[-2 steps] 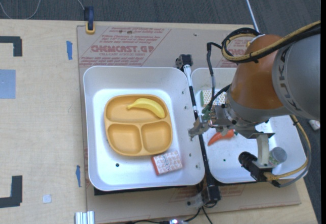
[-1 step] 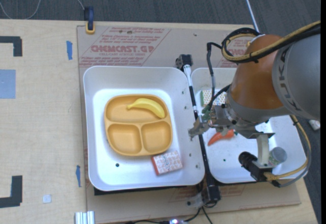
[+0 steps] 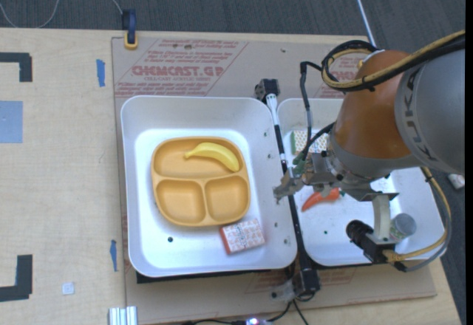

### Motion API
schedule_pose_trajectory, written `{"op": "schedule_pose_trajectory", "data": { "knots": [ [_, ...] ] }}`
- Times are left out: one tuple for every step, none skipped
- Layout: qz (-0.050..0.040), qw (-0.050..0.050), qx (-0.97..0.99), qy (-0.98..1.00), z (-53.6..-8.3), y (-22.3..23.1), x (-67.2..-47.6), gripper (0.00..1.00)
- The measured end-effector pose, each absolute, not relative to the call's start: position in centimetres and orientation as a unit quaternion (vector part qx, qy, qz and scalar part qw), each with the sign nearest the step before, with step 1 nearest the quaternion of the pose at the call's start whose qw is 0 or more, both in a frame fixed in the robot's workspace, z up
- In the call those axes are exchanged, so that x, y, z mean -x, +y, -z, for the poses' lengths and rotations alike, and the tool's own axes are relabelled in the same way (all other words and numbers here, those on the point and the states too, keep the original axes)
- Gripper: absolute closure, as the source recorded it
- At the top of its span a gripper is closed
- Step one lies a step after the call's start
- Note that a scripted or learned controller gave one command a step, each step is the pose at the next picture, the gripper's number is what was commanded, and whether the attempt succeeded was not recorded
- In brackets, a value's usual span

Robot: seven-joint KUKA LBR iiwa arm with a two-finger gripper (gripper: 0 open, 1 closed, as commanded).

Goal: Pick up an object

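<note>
From my station I see the pale wooden surface [image 3: 59, 190] carrying two shallow white plastic bins side by side on a printed cardboard sheet [image 3: 181, 69]. In the left white bin [image 3: 140, 242], a yellow-orange plastic tray with three compartments [image 3: 199, 182] sits near the middle, and a yellow banana [image 3: 213, 154] lies in its long upper compartment, curved, tilted down toward the tray's right side. Just beside the tray's lower right corner, a small box with a red-and-white checked pattern [image 3: 242, 235] rests on the bin floor, close to the bin's near edge. The grey arm with the orange band [image 3: 373, 113] covers much of the right white bin [image 3: 421, 202]. Its gripper [image 3: 307, 182] hangs over that bin's left side, near the wall shared with the left bin. An orange-red carrot-shaped piece [image 3: 320, 199] lies just beneath and beside the gripper, pointing toward the bin's near left; I cannot tell whether it touches the gripper. I cannot tell the state of the fingers, as the wrist hides them. A patterned green-and-white item [image 3: 307, 142] peeks out near the far left of the right bin. A grey round object [image 3: 403, 225] sits near the bin's near right, beside a black cable fitting [image 3: 361, 233].
</note>
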State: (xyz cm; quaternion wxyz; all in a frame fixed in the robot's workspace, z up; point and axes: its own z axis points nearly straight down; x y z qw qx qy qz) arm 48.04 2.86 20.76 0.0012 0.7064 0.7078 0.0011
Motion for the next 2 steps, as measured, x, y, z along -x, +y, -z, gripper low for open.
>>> {"op": "schedule_pose_trajectory", "data": {
  "knots": [
    [-0.0011,0.001,-0.706,0.708,-20.76,2.86,-48.04,0.0],
    [-0.0011,0.001,-0.706,0.708,-20.76,2.86,-48.04,0.0]
  ]
}}
